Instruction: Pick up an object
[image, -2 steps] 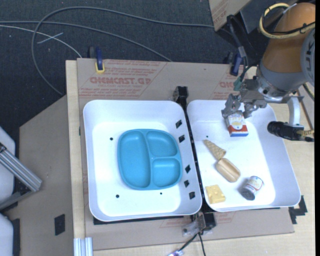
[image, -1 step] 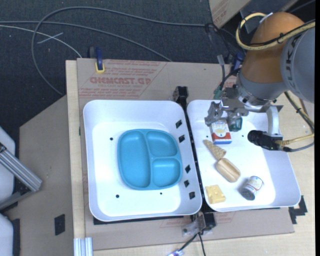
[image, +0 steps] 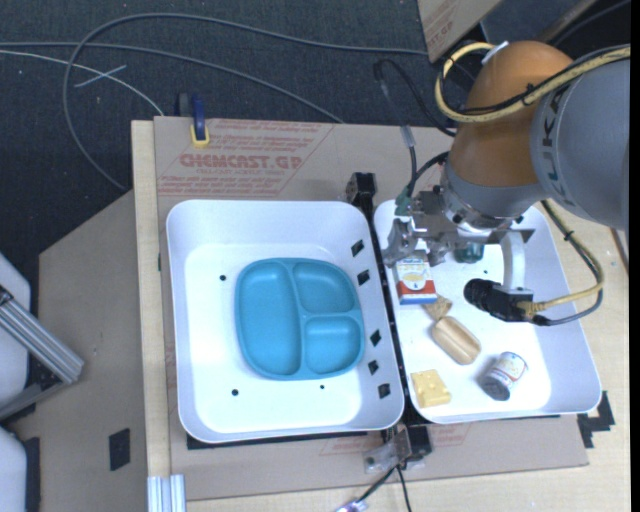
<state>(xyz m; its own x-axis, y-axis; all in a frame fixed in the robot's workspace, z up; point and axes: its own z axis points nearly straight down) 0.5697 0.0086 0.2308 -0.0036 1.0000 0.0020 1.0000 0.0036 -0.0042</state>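
Two shallow white bins sit side by side on a tan cardboard-covered tabletop (image: 100, 330); the left bin (image: 190, 300) carries a light blue plastic plate with three compartments (image: 298, 317), lying near its middle with bare white floor all round it. Red print on the cardboard behind this bin reads roughly "CHEMCAST GP" (image: 243, 160); the smaller lines around it are too fine to read.

The right bin (image: 565, 370) holds the loose things. A small red, white and blue printed carton (image: 415, 284) lies close to the bin's left wall, its long axis running roughly front to back, its lettering illegible. Just in front of it a tan rounded cylinder like a bread roll (image: 455, 339) lies slantwise, its long axis running from upper left to lower right. A small can with a white and red label (image: 503, 373) lies toward the front right, and a pale yellow wedge (image: 430, 386) sits at the front left corner by the rim.

The grey arm with its orange band (image: 510, 110) covers the bin's back half. Its gripper (image: 412, 243) hangs directly above the carton's far end; whether its fingers are spread or pressed together cannot be told.
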